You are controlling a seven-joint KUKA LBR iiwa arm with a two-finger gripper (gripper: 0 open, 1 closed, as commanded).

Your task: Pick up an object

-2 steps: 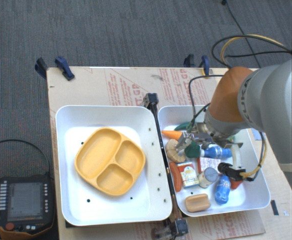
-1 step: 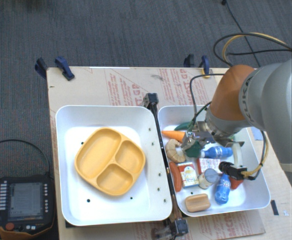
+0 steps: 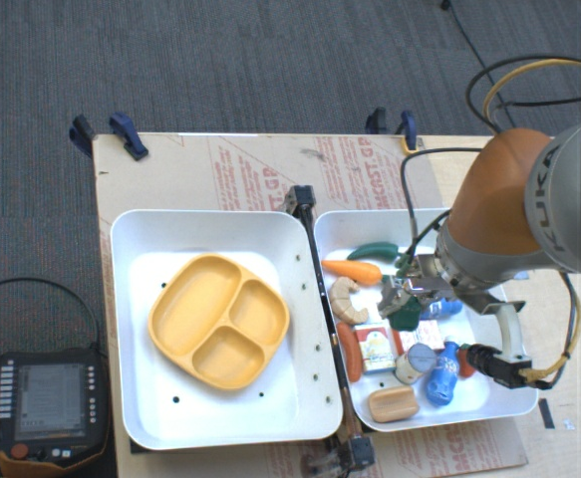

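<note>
1. Gripper (image 3: pixel 402 297) of the grey arm with the orange band hangs low over the right white bin (image 3: pixel 370 222), among the toy pieces. You see it just above a dark green rounded object (image 3: pixel 406 316).
2. State of the hand: you cannot tell from this view if it is released or clenched, because the wrist covers it. Nothing can be seen held in it.
3. Step in hand, as I judge: the reaching and descending step. No object is lifted yet.
4. Possible targets lie close together: an orange plastic carrot (image 3: pixel 353 269), a beige curved piece (image 3: pixel 347 301), a small red and white box (image 3: pixel 375 348) and a blue plastic bottle (image 3: pixel 443 373). The dark green object is the nearest one to the gripper.
5. The left white bin (image 3: pixel 131 257) bears a yellow divided plastic plate (image 3: pixel 219 320), well apart from the gripper.
6. Next move calls for a firm closing on one single object and then a straight lift, because neighbours touch each other and one may be dragged.
</note>
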